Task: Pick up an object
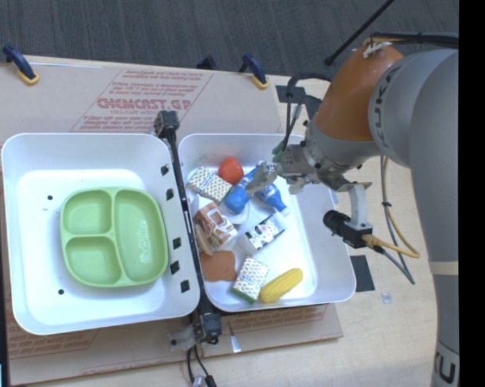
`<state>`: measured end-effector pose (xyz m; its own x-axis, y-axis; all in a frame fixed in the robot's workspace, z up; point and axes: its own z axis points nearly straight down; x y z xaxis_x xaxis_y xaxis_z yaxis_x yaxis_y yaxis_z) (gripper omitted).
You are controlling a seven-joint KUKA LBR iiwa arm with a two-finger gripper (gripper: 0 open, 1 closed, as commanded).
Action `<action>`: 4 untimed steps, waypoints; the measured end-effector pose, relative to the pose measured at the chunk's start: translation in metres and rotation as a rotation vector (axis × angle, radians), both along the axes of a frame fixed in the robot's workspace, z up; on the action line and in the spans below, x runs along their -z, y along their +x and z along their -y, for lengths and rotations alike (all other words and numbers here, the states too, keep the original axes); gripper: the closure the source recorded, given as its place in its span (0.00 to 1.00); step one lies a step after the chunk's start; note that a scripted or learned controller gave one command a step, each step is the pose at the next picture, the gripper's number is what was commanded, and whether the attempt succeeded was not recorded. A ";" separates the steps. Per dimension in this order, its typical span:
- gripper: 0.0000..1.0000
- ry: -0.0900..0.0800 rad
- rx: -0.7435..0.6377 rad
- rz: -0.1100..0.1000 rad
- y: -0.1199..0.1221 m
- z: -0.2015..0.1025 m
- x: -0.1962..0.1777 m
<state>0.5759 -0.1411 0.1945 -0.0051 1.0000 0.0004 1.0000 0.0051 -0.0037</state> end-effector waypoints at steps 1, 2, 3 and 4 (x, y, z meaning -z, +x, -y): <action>0.00 -0.002 0.000 -0.001 0.026 0.065 0.104; 0.00 0.001 -0.001 0.003 0.071 0.050 0.102; 1.00 0.001 -0.005 0.001 0.072 0.050 0.092; 1.00 0.001 -0.001 0.005 0.076 -0.002 -0.002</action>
